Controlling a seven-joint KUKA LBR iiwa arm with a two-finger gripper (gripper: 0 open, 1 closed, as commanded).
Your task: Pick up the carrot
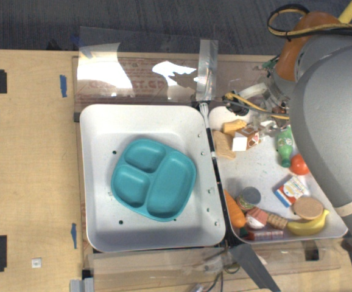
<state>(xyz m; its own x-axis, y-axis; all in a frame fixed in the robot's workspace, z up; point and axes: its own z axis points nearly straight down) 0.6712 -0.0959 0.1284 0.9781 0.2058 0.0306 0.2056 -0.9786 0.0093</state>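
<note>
The left white bin (pixel 97 181) holds a teal divided plate (pixel 154 179) with three compartments, lying near the bin's middle. A clear plastic wall (pixel 206 72) stands behind the bins at their join. In the right white bin (pixel 264 169) the carrot (pixel 235 210) lies at the near left corner, close against the bin's left wall, its length running roughly along that wall. Just beside it to the right sit a round grey tin (pixel 248 196) and a jumble of small packets (pixel 262 219), then a banana (pixel 309 224) along the near rim with a tan disc (pixel 308 208) touching it. Farther back lie a white and red carton (pixel 292 190), a red tomato (pixel 299 164), a green bottle (pixel 284 143) and tan blocks (pixel 234 128). The grey arm (pixel 337 126) covers the bin's right side; the gripper (pixel 266 105) hangs over the far end, well apart from the carrot, and I cannot tell how it stands or whether it has hold of anything.
</note>
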